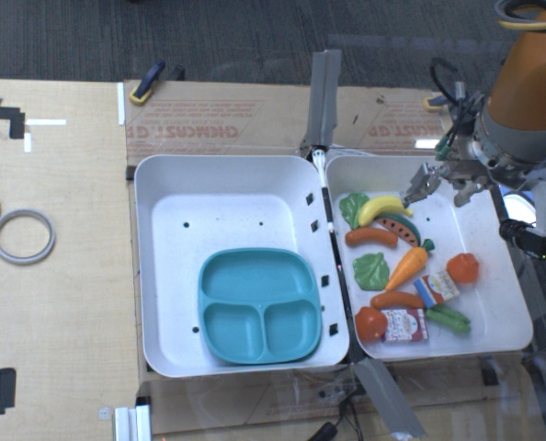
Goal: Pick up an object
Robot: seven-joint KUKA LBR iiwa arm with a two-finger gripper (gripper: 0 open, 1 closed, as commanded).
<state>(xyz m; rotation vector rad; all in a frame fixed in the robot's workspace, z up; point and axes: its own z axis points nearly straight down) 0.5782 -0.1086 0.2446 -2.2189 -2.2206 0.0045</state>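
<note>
The right bin (515, 294) holds several toy foods: a yellow banana (381, 209), a green leaf (350, 208), a red-orange sausage (371, 237), a watermelon slice (408, 229), a carrot (407, 266), a lettuce piece (372, 270), an orange fruit (462, 267), a red tomato (369, 322), a red packet (404, 325) and a green pod (449, 318). My gripper (441, 191) hangs over the bin's far right part, just right of the banana. Its fingers are spread open with nothing between them.
The left bin (227, 205) holds a teal divided plate (259, 306) at its front. A grey divider post (324, 95) stands behind the seam between the bins. A tape roll (20, 236) lies on the bench at far left.
</note>
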